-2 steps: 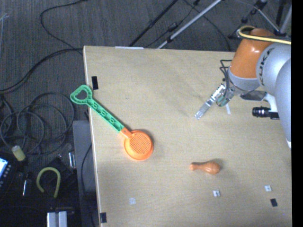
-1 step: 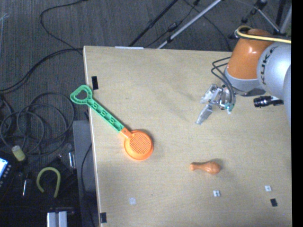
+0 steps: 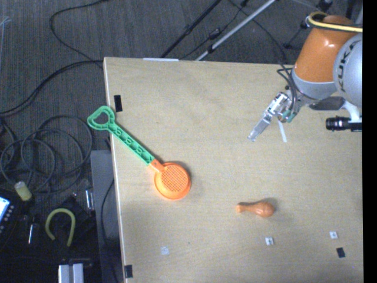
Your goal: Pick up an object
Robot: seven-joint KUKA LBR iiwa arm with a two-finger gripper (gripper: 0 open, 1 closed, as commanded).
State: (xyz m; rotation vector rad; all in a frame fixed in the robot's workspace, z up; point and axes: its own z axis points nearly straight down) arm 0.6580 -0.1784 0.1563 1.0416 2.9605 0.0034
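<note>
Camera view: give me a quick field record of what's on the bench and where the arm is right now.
surface: tan bench top
object 1: strainer with green handle and orange round head, lying flat near the bench's left edge, handle pointing up-left
object 2: small orange pear-shaped piece, lying on its side, lower centre-right
arm: grey with orange band, entering from the right
gripper: over the bench's upper right, jaws spread with nothing between them
gripper to objects: apart from both; the pear-shaped piece is the nearer one
task state: nothing picked up yet

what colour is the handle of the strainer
Green handle on the orange strainer, clear in the camera view.
</note>
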